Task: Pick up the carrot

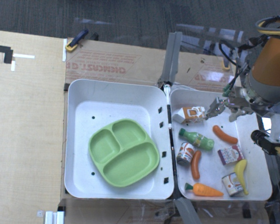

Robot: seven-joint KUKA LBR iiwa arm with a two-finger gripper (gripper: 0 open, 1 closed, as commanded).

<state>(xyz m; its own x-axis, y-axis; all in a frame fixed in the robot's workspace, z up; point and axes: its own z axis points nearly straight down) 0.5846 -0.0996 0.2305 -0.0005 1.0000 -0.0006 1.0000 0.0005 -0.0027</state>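
The carrot [207,191], orange with a green top, lies flat at the front edge of the right bin [265,145], pointing right. My gripper [224,111] hangs over the back of that bin, well behind the carrot, just right of a small orange-and-white carton [193,113]. Its fingers stand open and nothing is between them.
Around the carrot lie a red sausage [195,165], a small can [186,152], a green bottle [197,139], an orange sausage [225,135], a purple packet [230,154], a banana [241,174] and a little carton [232,185]. The left bin [79,128] holds a green divided plate [123,153].
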